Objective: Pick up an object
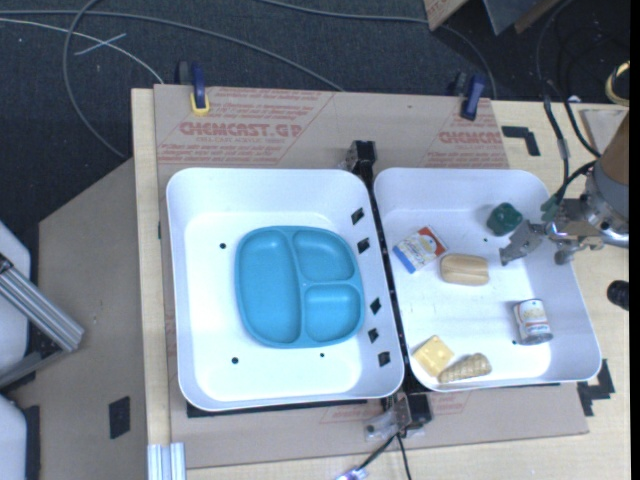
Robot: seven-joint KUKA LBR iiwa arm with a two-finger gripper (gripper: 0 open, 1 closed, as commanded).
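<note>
1. Looking into the right bin [560, 363], I count six loose things, any of which could be the pick: a green lump [503, 216] near the far right, a tan bar [465, 269] in the middle, a small packet [418, 249] just left of it, a can [532, 321] toward the near right, and a yellow block [433, 354] touching a bread-like roll [465, 369] at the near wall.
2. My gripper [540, 240] sits over the bin's right side, between the lump and the can, with the arm [612, 183] coming in from the right edge. Its two fingers stand spread apart, and I see nothing between them.
3. Nearest to the fingers are the lump, just beside the left one, and the bar, a little further left. The can lies apart, nearer to me.
4. Open floor shows in the bin's middle and along its far wall; the block and roll crowd the near wall.
5. Beyond the divider, the left bin [200, 298] holds a blue tray [300, 286] with three compartments, well apart from the gripper.
6. Two clamps [200, 98] pin the board at its far edge, and cables [100, 38] trail over the dark floor behind.
</note>
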